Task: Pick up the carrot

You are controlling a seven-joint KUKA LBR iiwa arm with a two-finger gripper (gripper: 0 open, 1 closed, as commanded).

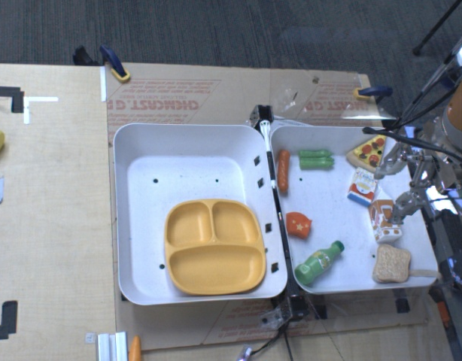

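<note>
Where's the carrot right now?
The carrot lies in the right bin, against its left wall, just left of the green pepper and above the tomato.

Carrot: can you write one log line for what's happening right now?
carrot: lying in right bin, by the divider | gripper: over right bin's right side, away from carrot | pickup: not yet done

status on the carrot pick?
Gripper at right bin's right edge, above small carton. Carrot untouched by the divider. Green pepper beside it.
</note>
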